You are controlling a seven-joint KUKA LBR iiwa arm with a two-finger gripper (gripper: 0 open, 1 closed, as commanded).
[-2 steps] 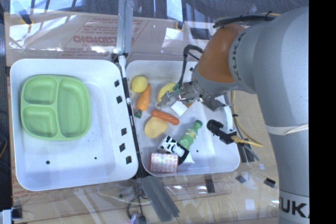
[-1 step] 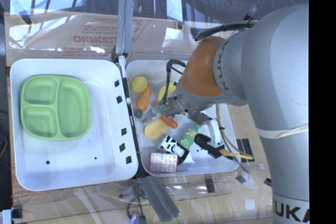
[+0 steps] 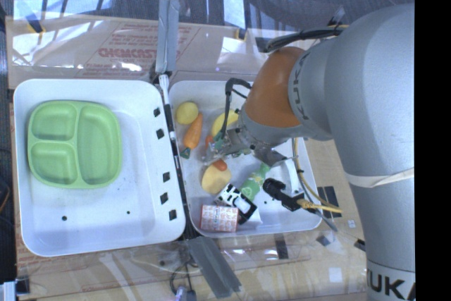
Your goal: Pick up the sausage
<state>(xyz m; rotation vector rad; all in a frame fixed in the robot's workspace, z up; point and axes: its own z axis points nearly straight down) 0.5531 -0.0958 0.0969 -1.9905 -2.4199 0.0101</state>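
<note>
From my remote station, looking down at a slant on the tabletop [image 3: 84, 46], I see two shallow white bins side by side. The left bin [image 3: 141, 215] holds a green divided plate [image 3: 74, 143], lying flat toward its left side. The right bin [image 3: 299, 218] holds the loose items and receives the arm [image 3: 352, 88], which reaches in from the right, its orange band [image 3: 271, 99] above the wrist.

The jaws [image 3: 222, 144] are low over the middle of the right bin. I cannot tell how far apart they stand, nor whether anything sits between them; the wrist hides most of them.

I cannot pick out the sausage with confidence. A small reddish piece [image 3: 220, 165] shows just below the jaws, lying against a yellow potato-like lump [image 3: 213, 180]; it may be the sausage, but it is too small to tell.

Other contents of the right bin: a yellow lemon [image 3: 187, 113] near the back left corner; an orange carrot [image 3: 193, 131] just beside it, tilted; another yellow piece [image 3: 225, 122] partly behind the jaws; a green bottle [image 3: 254, 187]; a black-and-white object [image 3: 236, 199]; and a patterned pink box [image 3: 219, 218] at the front edge.
</note>
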